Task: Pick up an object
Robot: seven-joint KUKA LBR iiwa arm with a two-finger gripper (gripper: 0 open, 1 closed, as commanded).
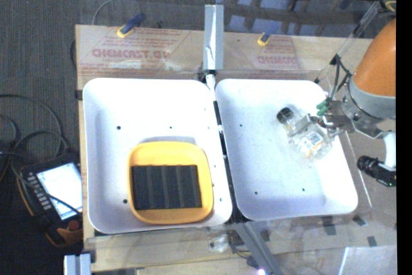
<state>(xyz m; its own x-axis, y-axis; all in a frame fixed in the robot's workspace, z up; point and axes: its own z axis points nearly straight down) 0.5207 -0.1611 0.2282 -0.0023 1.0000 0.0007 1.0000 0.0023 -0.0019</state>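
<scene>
Camera view. You see the surface (90, 42) carrying two white bins side by side.

Left bin (103, 106): a yellow tray-like object (171, 182) with a dark ribbed insert lies flat near the bin's front edge, right of centre, close to the wall shared with the other bin.

Right bin (257, 183): the arm (380, 74), grey with its orange band, reaches in over the bin's right edge. The tool (308, 135) sits over the right half of the bin, about midway between the back and front walls. It looks clear and glassy against the white floor, with a small dark round part (285, 115) at its left end. You cannot tell from this angle how far the tool is open, nor whether it touches the bin floor; the outlines blur into the white.

Nothing can be made out between the tool's tips. The yellow object is well apart from the tool, in the other bin.

Off the surface's left edge, a handheld pendant (55, 189) with a lit screen lies on the floor.
</scene>
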